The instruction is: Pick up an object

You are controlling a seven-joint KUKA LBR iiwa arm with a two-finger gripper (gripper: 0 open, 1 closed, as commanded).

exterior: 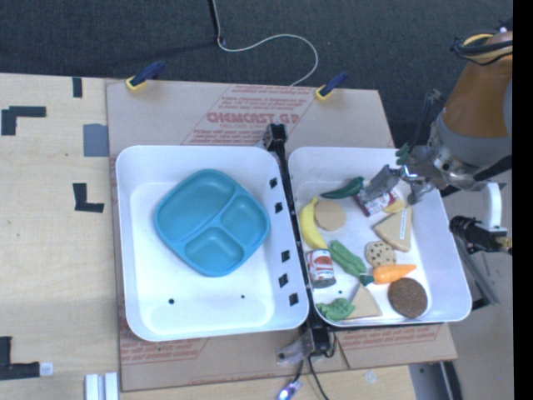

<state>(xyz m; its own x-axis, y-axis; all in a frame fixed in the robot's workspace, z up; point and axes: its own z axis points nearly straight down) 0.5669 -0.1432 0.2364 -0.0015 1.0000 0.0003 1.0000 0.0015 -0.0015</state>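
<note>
The left bin point(133, 248) is the landmark; inside it, toward its upper middle, lies a blue divided plate point(212, 221) with three wells, turned at a slant; beside it, sharing the black centre divider, sits the right bin point(454, 294), crowded with toy food. The arm point(479, 98) enters beyond the right bin's far upper corner, its orange band cut off by the frame's top edge; the gripper point(398, 177) hangs over that bin's upper part, and whether it is spread or closed cannot be told, since its tip merges with a small dark red packet point(375, 198) just beneath; contact there is unclear. Nearest the left bin lie a yellow banana point(310, 225) and a small can point(321, 267), its label too small to read; further off, a round tan biscuit point(330, 216), a dark green pepper point(342, 189), a green pod point(347, 257), a cheese wedge point(397, 231), a chip cookie point(377, 252), an orange carrot point(391, 273) and a brown round patty point(408, 297); a green leafy piece point(336, 309) partly covers a pale wedge point(365, 302).
</note>
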